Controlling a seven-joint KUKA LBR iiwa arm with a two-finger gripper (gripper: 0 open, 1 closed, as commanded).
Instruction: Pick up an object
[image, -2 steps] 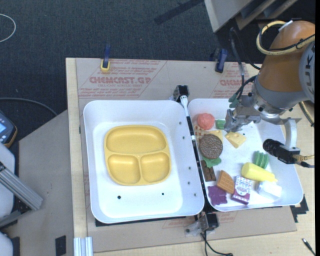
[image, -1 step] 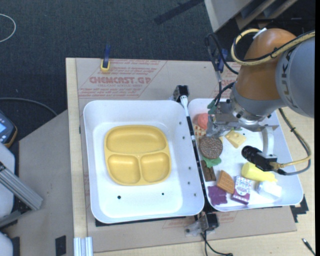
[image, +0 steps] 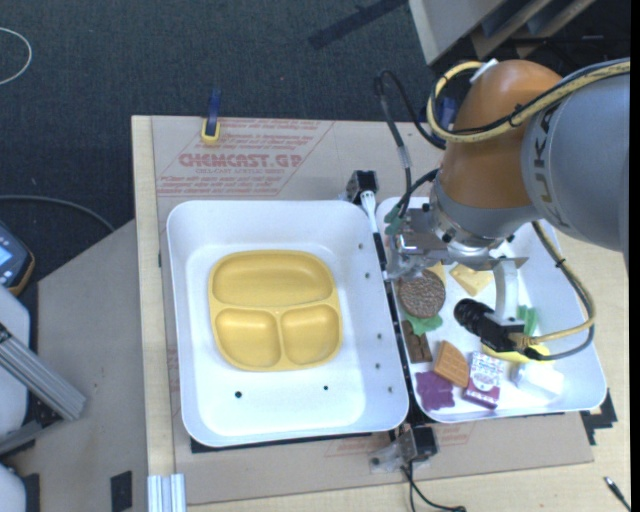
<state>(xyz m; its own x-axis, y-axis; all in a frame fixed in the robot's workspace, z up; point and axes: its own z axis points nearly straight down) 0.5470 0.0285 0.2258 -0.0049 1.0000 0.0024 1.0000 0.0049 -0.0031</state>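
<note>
My gripper (image: 422, 262) hangs over the left part of the right bin (image: 585, 375), just above a round brown cookie-like disc (image: 423, 293). The wrist hides the fingertips. Below the disc lie a small green piece (image: 424, 323), a dark brown bar (image: 417, 347), an orange cracker (image: 452, 365), a purple piece (image: 435, 390) and a small pink-and-white packet (image: 485, 377). A pale yellow wedge (image: 468, 278) sits to the right of the disc. A white block (image: 540, 379) rests near the bin's right corner.
The left bin (image: 190, 300) holds a yellow three-compartment tray (image: 273, 306). The bulky grey and orange arm covers the upper part of the right bin. A divider with cables runs between the bins.
</note>
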